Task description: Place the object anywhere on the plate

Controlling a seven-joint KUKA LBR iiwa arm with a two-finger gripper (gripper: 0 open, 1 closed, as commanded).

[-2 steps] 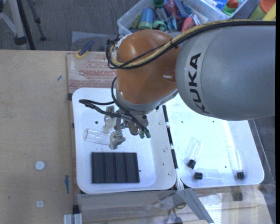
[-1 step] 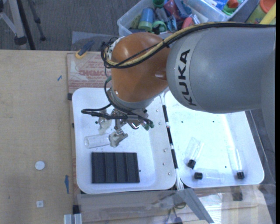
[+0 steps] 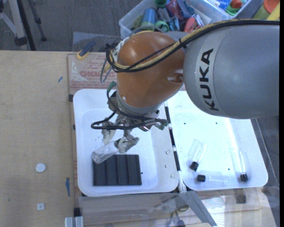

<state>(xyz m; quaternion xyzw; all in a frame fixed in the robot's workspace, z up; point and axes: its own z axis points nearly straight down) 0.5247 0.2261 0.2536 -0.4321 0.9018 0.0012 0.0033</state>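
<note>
A dark ridged plate (image 3: 117, 170) lies in the front of the left white bin (image 3: 82, 128). Just above the plate's back left corner a clear plastic tube (image 3: 103, 154) hangs tilted, its open end low to the left. My gripper (image 3: 123, 142) points down from under the orange wrist and is shut on the tube's right end. The tube's lower end overlaps the plate's back edge; I cannot tell whether it touches it.
The right bin (image 3: 213, 124) holds three clear tubes with black caps (image 3: 195, 155) (image 3: 212, 178) (image 3: 242, 166). A box of mixed coloured items (image 3: 177, 13) stands behind the bins. A small white disc (image 3: 40, 167) lies on the wooden bench at left.
</note>
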